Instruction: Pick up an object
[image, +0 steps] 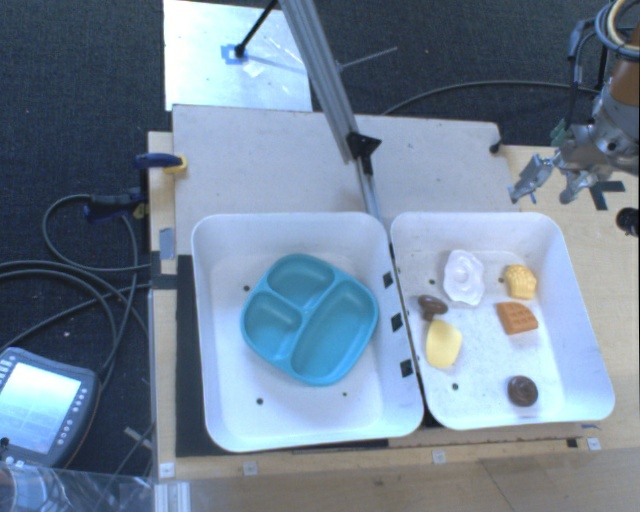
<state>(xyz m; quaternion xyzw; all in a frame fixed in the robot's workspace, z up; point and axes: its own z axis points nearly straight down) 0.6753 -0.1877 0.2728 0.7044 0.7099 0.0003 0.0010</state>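
The candidate objects lie in the right bin (575, 300). All positions below are given relative to the yellow piece (443, 343), which rests in the left half of that bin, near its left wall.

- Small brown piece (432, 306): just above the yellow piece, close to touching it.
- White crumpled piece (464, 277): above and slightly right, just beside the small brown piece.
- Yellow-orange lump (519, 281): up and to the right, near the bin's far half.
- Orange waffle-patterned square (517, 318): to the right, just below the lump.
- Dark brown round piece (522, 390): down and to the right, near the front wall and apart from the other items.

The left bin (215, 300) stands to the left of the yellow piece, its wall against that of the right bin. It contains a blue divided plate (309, 318) with three compartments, lying flat near the bin's centre.

The gripper (558, 186) is up and to the right of the yellow piece, above the bench (270, 160) just beyond the right bin's far right corner. The fingers are spread apart. Nothing sits between them. The gripper is well apart from every object in the bin.

A black clamp (361, 146) on a slanted metal bar sits on the bench above the seam between the two bins.
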